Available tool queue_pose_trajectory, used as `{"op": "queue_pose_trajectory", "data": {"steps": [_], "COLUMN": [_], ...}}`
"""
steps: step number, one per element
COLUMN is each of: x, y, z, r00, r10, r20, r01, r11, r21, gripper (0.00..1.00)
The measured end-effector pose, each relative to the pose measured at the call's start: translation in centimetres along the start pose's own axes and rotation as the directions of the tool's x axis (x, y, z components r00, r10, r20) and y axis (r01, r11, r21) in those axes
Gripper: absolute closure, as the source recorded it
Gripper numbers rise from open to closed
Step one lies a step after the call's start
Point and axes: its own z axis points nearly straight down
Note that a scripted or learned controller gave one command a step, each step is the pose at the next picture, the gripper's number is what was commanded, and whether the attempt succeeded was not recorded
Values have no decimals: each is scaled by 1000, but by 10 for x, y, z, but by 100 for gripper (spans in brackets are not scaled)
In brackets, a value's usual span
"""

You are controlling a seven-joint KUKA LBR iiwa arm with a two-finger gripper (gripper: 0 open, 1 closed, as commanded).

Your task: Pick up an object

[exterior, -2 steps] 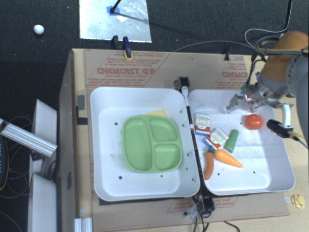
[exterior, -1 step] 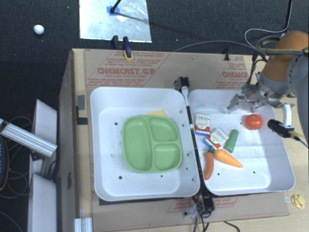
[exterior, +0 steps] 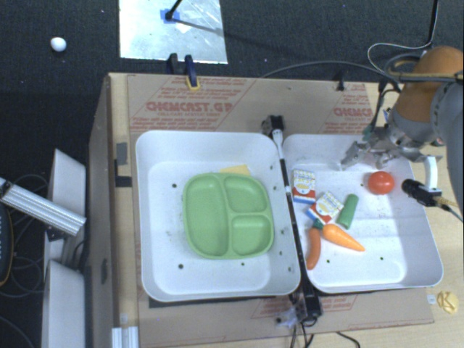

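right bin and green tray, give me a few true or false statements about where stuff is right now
1. The green divided tray lies in the left bin. True.
2. The red tomato sits inside the green divided tray. False: it is in the right bin, near the gripper.
3. The carrot lies in the right bin. True.
4. The gripper holds the carrot. False: the carrot lies on the bin floor, apart from the gripper.
5. The green cucumber is in the left bin. False: it is in the right bin, just above the carrot.
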Motion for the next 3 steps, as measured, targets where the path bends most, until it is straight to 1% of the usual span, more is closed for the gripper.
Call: {"op": "queue_pose_trajectory", "data": {"steps": [1,2,3], "x": [-1,-1,-1], "y": [2,1,1], "z": [-12,-12,-2], "r00": [1000,1000,1000], "r10": [-2,-3,0], "r20": [3,3,1], "r01": [2,3,0], "r11": [1000,1000,1000], "r21": [-6,-6,-1], "gripper": [100,0,0]}}
